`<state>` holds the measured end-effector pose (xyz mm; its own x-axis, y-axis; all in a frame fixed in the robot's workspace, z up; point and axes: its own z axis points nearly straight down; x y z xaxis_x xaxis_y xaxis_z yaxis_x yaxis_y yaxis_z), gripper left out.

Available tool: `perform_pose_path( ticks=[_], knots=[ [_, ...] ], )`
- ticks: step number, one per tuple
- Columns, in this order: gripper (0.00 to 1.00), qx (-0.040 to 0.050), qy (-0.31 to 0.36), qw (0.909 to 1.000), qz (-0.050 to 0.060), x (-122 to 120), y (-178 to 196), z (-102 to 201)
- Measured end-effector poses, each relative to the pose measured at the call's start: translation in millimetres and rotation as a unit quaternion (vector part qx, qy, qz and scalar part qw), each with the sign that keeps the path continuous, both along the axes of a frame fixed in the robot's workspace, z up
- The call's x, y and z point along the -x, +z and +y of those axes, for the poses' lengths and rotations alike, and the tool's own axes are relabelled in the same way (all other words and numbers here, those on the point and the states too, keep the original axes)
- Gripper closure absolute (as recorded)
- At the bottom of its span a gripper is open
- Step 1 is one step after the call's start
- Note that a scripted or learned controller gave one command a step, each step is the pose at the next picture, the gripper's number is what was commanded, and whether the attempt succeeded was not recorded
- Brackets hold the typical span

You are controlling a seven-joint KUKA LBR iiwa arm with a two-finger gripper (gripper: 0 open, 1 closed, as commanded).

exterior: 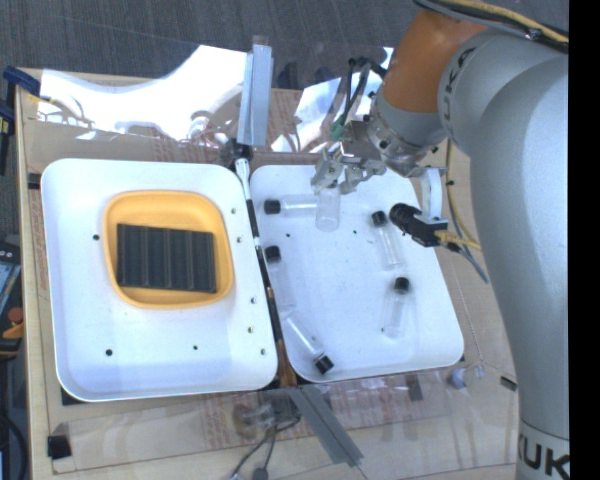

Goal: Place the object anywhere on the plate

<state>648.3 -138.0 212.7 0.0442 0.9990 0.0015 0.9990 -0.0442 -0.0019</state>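
The gripper (330, 180) hangs over the right bin (440, 338) near its 12 o'clock rim, fingers clamped on a clear vial (327, 211) that stands upright — its lower end looks lifted off the bin floor (hard to tell for sure). The yellow plate (166, 211), with a dark ridged centre, lies in the left bin (70, 358), well apart at the gripper's 9 o'clock. Other black-capped vials (393, 306) lie scattered in the right bin.

Grey arm (510, 168) reaching in from the right, orange band (425, 53) above the wrist, gripper (332, 180) at the far side, pointing down-left, fingers unclear
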Motion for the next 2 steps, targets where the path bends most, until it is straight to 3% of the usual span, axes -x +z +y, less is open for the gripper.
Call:
perform_pose_path(
  ticks=[1,2],
  knots=[
    [1.00,-0.0002,0.118,0.9930,0.003,37.5,-26.5,35.5],
    [1.00,0.0009,0.214,0.9768,-0.001,15.9,-20.6,93.3]
  ],
)
